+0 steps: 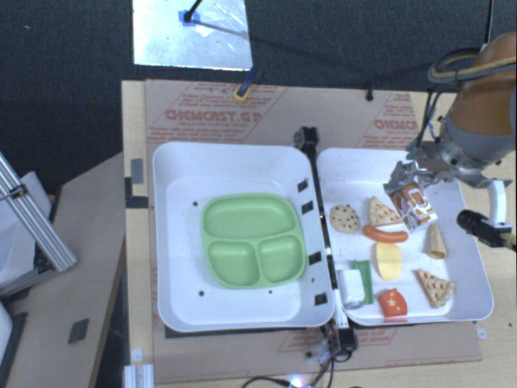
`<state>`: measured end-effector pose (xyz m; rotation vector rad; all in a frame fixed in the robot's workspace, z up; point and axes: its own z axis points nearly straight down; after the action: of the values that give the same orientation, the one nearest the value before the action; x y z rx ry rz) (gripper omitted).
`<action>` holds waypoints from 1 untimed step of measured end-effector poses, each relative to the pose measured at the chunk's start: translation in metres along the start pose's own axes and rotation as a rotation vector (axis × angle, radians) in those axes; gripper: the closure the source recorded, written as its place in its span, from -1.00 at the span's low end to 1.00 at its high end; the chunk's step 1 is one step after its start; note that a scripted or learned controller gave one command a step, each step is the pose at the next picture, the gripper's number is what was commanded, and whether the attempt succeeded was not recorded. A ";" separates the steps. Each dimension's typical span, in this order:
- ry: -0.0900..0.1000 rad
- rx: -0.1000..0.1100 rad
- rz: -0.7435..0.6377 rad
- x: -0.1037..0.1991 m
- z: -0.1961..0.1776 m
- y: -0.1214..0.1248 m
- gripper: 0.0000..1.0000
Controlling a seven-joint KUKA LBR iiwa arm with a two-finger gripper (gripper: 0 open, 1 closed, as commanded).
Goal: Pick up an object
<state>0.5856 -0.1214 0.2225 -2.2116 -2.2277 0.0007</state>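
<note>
Two white bins sit side by side; the left one point(174, 217) holds a glossy green plastic tray point(252, 239) with three compartments. Toy foods lie in the right bin point(472, 297): a speckled round cookie point(345, 217), a smooth red-orange sausage point(385, 234), a pale yellow block point(388, 260), a cone point(436, 240) and a waffled wedge point(433, 286). The gripper point(406, 180) hangs at that bin's far side, its metal fingers clamped on a small printed carton point(415, 204), which tilts just beyond the sausage, lifted above the bin floor.
</note>
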 end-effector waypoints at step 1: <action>0.001 0.002 -0.001 0.036 0.009 -0.039 1.00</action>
<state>0.5461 -0.0861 0.2133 -2.2096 -2.2271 0.0017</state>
